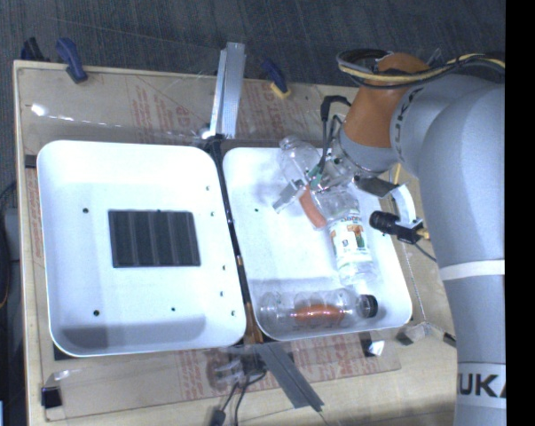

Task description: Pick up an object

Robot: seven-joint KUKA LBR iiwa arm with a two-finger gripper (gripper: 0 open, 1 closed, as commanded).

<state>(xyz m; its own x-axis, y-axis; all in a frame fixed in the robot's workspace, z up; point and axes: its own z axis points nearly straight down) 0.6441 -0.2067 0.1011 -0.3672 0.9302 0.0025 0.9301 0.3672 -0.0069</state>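
Observation:
My gripper (304,183) reaches down into the upper part of the right bin (249,238), among a cluster of objects. A small orange-red item (314,212) lies just below it. A clear plastic bottle (295,153) lies just above it, close to or touching the gripper. A clear bottle with a white label (352,243) lies to the lower right, pointing toward the gripper. Another clear bottle with a dark cap and reddish contents (316,309) lies along the bin's front wall. Whether anything is held is hidden by the wrist and the clear plastic.
The left bin (63,176) holds a flat dark ribbed rectangle (154,238). A grey metal bar (227,91) stands at the back between the bins. Blue clamps (71,59) grip the bench's far edge. The grey arm (453,176) covers the right side.

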